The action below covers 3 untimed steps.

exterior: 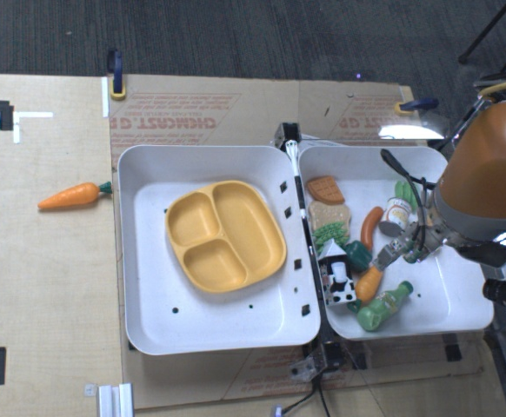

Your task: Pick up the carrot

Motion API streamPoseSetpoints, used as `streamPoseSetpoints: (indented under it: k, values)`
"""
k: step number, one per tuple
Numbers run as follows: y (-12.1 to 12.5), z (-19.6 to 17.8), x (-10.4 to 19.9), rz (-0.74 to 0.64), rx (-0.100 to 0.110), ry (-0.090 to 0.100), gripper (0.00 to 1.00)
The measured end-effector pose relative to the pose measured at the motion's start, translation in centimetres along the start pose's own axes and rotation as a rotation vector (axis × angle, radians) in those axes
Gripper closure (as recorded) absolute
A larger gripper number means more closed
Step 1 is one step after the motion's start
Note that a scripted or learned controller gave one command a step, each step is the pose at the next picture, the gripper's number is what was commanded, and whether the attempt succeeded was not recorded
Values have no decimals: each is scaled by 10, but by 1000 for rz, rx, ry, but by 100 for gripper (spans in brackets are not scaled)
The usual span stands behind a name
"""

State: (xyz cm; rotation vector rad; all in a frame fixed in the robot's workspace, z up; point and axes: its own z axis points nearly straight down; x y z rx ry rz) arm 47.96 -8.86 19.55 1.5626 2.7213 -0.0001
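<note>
Orange carrot (70, 196) is lying on the bare cardboard bench top (44, 302), outside both bins, just left of the left bin (123, 259). Its long axis is running nearly left-right across the view, slightly tilted. The green stem end is pointing right, toward the bin wall and sitting a touch higher, and the tapered tip is pointing left. Nothing is touching it.

The left bin is holding a yellow divided plate (227, 235) with three compartments, sitting flat near the middle.

The right bin (449, 294) is carrying the clutter:
- a brown bread slice (324, 188) at the top left
- a green-and-white piece (329, 220) just below it
- a red sausage (371, 224) standing on a near-vertical axis
- a black-and-white toy (338, 278) against the left wall
- a green bottle (383, 307) lying tilted at the bottom
- a small orange piece (369, 283) just above the bottle, with a dark teal bit (357, 254) at its upper end; it could be a second carrot, but the detail is too small to call

The gripper (398, 248) is hanging low over the right bin, just right of the sausage and up-right of the small orange piece, well apart from the carrot on the bench. I can't tell whether it is released or clenched, and nothing is visibly held in it.
</note>
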Motion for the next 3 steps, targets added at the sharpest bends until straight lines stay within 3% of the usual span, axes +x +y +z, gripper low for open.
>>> streamPoseSetpoints:
  k: [1, 2, 3]
  values:
    - [0, 0, 0, 1, 0, 0, 0]
    - [-11, 103, -22, 102, -2, -5, 0]
    - [-9, 94, -22, 107, -4, -5, 100]
